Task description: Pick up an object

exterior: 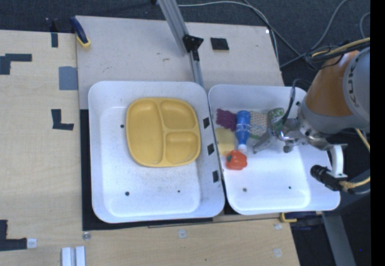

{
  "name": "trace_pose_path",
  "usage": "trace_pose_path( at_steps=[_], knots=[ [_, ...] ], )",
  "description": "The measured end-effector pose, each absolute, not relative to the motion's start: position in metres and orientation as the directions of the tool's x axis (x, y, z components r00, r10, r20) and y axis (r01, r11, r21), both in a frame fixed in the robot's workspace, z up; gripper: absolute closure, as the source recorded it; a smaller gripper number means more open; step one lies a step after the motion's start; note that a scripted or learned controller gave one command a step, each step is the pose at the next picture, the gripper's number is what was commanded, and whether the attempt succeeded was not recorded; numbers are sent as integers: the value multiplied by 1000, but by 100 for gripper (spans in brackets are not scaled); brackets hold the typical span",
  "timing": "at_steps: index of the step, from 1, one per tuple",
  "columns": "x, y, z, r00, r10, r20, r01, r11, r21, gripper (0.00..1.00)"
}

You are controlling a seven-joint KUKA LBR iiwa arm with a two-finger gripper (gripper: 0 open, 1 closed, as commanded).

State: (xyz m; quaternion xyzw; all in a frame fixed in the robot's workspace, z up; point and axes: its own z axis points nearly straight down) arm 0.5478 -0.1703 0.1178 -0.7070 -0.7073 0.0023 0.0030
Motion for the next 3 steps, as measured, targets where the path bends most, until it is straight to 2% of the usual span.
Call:
trace_pose_path(
  at_steps=[1, 2, 3],
  knots=[
    [549, -170, 131, -2, 1000, 1, 1000, 2, -3, 100],
    [545, -167, 193, -2, 1000, -1, 1000, 2, 5, 100],
    [555, -171, 250, -2, 1000, -2, 1000, 2, 5, 100]
  ],
)
